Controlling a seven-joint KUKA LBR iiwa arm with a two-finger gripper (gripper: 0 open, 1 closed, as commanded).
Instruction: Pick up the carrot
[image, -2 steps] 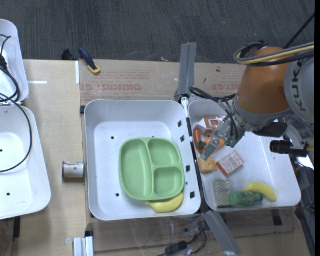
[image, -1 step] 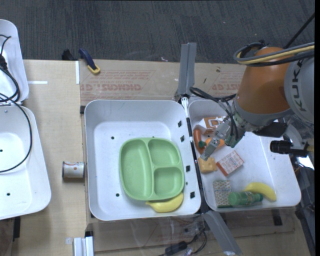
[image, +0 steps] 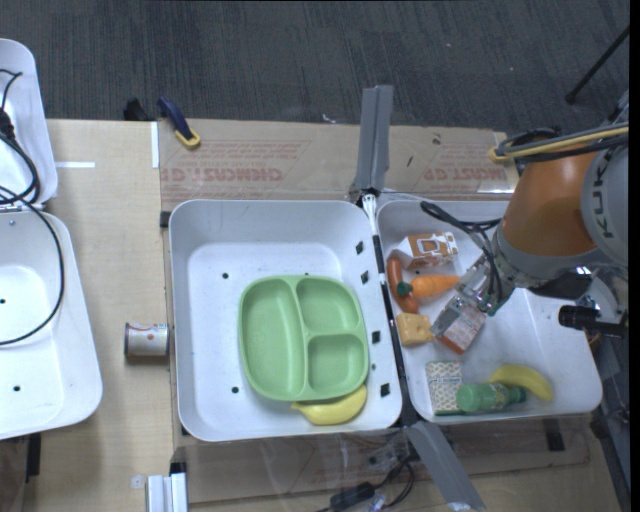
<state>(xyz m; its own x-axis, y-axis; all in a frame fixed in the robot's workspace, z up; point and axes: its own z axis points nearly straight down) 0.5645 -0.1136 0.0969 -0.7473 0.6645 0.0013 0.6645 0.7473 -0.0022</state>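
Camera view: carrot (image: 432, 287) lies in the right bin (image: 570, 370), just left of the pincer (image: 468, 312).
Whether the pincer is spread, I cannot tell; best centre over the carrot, clear of the sausage (image: 397, 272).

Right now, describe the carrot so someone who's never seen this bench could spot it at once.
Look in the right bin, at its upper left area just left of the gripper. The carrot lies there on its side, below a small carton: orange, tapered, with a green tip pointing left.
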